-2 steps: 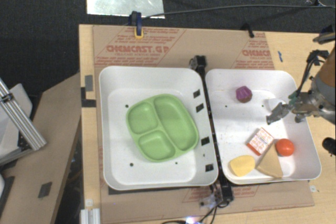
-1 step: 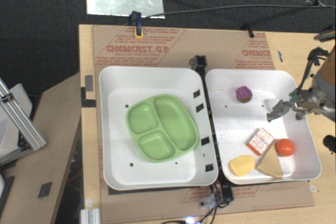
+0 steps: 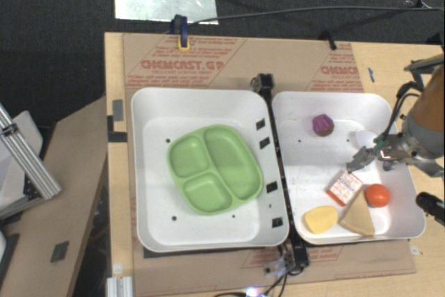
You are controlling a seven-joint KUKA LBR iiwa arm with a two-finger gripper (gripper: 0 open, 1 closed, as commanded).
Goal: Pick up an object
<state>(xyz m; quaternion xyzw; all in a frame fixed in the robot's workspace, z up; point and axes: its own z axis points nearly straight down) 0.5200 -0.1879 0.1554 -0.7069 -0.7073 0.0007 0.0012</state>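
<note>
On the far left stands the left bin (image 3: 149, 170), and in it lies a green plate (image 3: 214, 168) with three compartments, turned at a slant. Nothing in this bin is near to me.

Next comes the right bin (image 3: 306, 111), where all the small things are. At its back lies a purple ball (image 3: 322, 124), alone. Toward the front edge there is a yellow round piece (image 3: 320, 219), and just beside it a tan wedge (image 3: 357, 219), touching it or almost. Above the wedge is a small red and white box (image 3: 344, 188), lying diagonal, its long side running from lower left to upper right. To the right of the box is a red-orange ball (image 3: 377, 195), just beside the wedge tip.

My claw (image 3: 361, 158) is at the right side of this bin, and I reach in from the right. It hangs over the white floor, and between its tips I see nothing held. Whether the tips are spread or pressed together I cannot tell; they are too small and dark here.

The box is the nearest thing: it lies just below my claw and a little to the left, toward the front edge. I judge that I must come down toward the front and close across its short side.
</note>
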